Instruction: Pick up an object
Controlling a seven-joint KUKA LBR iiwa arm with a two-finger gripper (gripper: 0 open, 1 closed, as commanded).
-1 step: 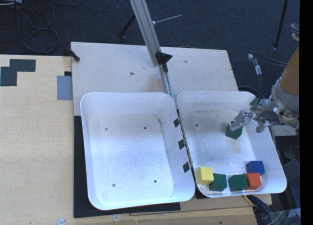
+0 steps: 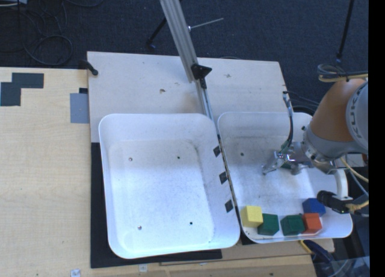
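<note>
Two white bins sit side by side on the bench. The left bin point(image 2: 114, 149) is the bigger one in the picture. The right bin point(image 2: 240, 131) has some little blocks in it.

The blocks lie in a row along the near edge of the right bin, at about 6 o'clock inside it. From left to right there is a yellow block point(image 2: 252, 215), a dark green block point(image 2: 269, 224), another green block point(image 2: 293, 224), and an orange block point(image 2: 313, 222). A blue block point(image 2: 313, 206) sits just behind the orange one and touches it. The yellow block and the first green block touch too.

The arm point(image 2: 337, 116) comes in from the 3 o'clock side. Its gripper point(image 2: 278, 162) is a shiny metal thing near the middle of the right bin. It points toward 9 o'clock. The metal parts are small and blurry, so it is hard to say if the fingers are spread apart or pressed together. Nothing looks to be between them.

The blocks are well apart from the gripper. They lie toward 5 and 6 o'clock from it, down near the bin's front rim. The white floor of the bin shows between the gripper and the blocks.

A long grey metal bar point(image 2: 180, 35) leans up from between the bins toward 12 o'clock.
</note>
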